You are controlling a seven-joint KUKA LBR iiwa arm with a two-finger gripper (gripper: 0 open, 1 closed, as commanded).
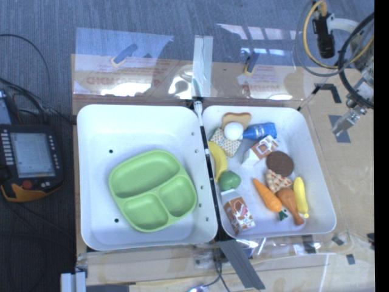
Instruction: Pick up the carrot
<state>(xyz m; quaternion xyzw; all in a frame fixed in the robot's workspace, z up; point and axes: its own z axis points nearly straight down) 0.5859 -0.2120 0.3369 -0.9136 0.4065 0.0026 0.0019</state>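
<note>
The carrot (267, 196) is orange with a small green stem end. It lies slanted in the front right part of the right bin (316, 163), stem toward the front. An orange-brown sausage-like piece (290, 206) touches its right side, and a yellow piece (301, 196) lies beyond that. My gripper (354, 106) hangs at the far right edge of the view, outside the bin and well behind and to the right of the carrot, among cables.
Around the carrot lie a waffle (278, 180), a brown disc (279, 162), a green lime (229, 179), a small carton (238, 215), a banana (217, 158) and a blue bottle (260, 131). A green divided plate (152, 190) sits in the left bin (97, 132).
</note>
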